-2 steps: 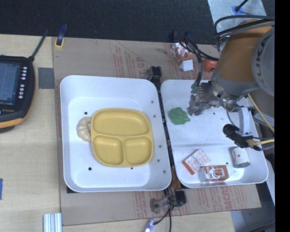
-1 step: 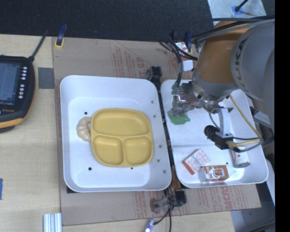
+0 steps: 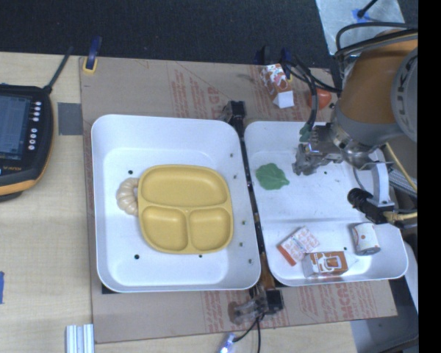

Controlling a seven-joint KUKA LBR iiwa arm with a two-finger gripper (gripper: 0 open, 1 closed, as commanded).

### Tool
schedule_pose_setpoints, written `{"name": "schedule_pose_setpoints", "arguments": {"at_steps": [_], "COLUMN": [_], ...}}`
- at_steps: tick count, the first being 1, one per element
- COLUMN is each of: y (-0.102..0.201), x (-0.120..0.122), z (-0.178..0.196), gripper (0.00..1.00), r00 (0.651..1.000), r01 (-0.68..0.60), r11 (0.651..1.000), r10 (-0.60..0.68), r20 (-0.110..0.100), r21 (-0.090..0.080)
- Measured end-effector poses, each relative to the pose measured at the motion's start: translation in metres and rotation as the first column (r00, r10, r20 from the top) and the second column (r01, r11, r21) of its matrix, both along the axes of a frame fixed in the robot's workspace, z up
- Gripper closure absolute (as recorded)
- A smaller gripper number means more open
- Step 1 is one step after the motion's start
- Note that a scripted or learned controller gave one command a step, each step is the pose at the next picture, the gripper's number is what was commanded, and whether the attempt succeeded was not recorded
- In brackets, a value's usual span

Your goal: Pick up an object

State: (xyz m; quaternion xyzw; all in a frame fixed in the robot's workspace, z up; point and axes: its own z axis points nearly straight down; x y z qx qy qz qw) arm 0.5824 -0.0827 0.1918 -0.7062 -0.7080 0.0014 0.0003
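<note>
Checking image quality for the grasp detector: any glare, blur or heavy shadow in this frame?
Camera view: lighting even, soft shadows inside the left bin; mild sheen on the yellow tray, no blown glare; end effector slightly soft; packets in the right bin too small to read; floor at top very dark.

Two bins sit side by side on the table [image 3: 29, 271]. In the left bin [image 3: 110, 263] lies a divided tray [image 3: 184, 208], with a shell [image 3: 126, 195] touching its left edge. In the right bin [image 3: 279, 271], a leaf [image 3: 271, 176] lies near the left wall, the hand [image 3: 307, 162] just to its right. Two packets [image 3: 298, 244] [image 3: 327, 263] and a small can [image 3: 365, 238] lie along the front. A tablet [image 3: 11, 138] rests at the table's left edge.
</note>
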Motion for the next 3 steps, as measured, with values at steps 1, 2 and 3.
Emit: {"name": "schedule_pose_setpoints", "arguments": {"at_steps": [1,2,3], "y": [0.0,0.057,0.115], "x": [0.0,-0.026,0.015], "z": [0.01,0.014,0.054], "gripper": [1.0,1.0,1.0], "r00": [1.0,1.0,1.0], "r01": [-0.002,-0.004,-0.002], "r11": [1.0,1.0,1.0], "r10": [0.002,0.004,0.002], "r20": [-0.002,-0.003,-0.001], "r21": [0.0,0.001,0.002]}}
